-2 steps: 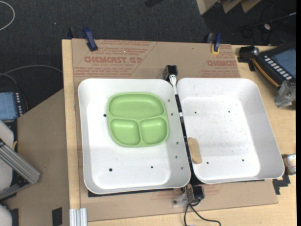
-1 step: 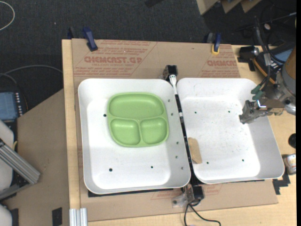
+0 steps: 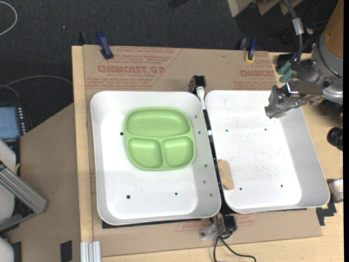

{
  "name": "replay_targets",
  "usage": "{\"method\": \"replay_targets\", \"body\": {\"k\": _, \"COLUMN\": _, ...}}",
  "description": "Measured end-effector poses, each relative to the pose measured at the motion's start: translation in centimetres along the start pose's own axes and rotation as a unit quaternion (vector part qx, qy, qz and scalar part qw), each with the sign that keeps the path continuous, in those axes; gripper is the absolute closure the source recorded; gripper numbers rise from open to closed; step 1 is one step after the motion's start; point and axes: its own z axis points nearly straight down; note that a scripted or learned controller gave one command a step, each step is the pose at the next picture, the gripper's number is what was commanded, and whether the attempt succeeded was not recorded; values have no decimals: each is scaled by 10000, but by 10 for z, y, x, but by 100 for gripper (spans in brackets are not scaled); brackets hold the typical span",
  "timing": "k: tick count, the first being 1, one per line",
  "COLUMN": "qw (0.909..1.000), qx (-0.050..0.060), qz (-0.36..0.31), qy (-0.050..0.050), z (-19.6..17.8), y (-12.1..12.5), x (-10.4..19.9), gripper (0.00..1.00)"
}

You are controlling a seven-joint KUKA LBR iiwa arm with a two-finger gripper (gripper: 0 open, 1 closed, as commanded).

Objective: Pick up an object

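- While the green tray (image 3: 160,137) is lying in the left bin (image 3: 109,195), my gripper (image 3: 276,109) is hanging over the right bin (image 3: 305,195), holding nothing.
- I cannot tell the jaws' state.
- I am planning to approach the tray's rim, not its flat middle.

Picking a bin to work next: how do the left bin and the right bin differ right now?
The left bin holds a green divided plate; the right bin shows bare, dark-speckled floor. The gripper hangs over the right bin's upper right corner, away from the left bin. Both are shallow, white, side by side.
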Motion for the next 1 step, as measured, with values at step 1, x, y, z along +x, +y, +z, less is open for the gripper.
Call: {"method": "replay_targets", "body": {"k": 1, "qw": 9999, "qx": 106, "qz": 1, "qy": -2, "z": 64, "y": -2, "x": 87, "gripper": 100}}
